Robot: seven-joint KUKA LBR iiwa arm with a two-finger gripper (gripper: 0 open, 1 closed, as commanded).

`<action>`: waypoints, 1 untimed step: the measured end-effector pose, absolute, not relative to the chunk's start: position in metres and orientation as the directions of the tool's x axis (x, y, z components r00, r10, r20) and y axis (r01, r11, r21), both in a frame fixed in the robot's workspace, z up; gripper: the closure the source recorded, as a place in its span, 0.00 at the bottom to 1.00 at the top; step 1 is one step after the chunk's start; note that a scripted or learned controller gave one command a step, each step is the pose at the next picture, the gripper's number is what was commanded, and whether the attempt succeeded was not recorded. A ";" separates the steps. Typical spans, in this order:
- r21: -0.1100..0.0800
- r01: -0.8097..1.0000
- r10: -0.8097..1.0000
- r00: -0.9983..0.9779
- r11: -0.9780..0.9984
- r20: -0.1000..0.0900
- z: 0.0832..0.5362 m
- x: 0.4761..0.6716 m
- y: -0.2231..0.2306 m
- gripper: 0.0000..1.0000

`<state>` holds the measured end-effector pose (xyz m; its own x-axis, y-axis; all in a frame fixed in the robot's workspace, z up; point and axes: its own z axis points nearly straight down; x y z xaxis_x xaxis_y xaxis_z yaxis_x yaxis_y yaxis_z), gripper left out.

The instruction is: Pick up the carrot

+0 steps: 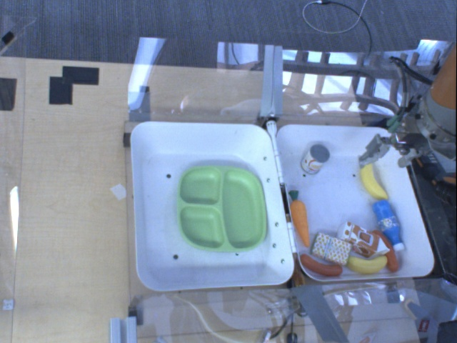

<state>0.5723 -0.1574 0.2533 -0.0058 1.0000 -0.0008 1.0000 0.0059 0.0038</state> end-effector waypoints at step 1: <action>0.001 0.937 0.937 0.351 -0.351 0.001 0.183 0.539 -0.083 0.00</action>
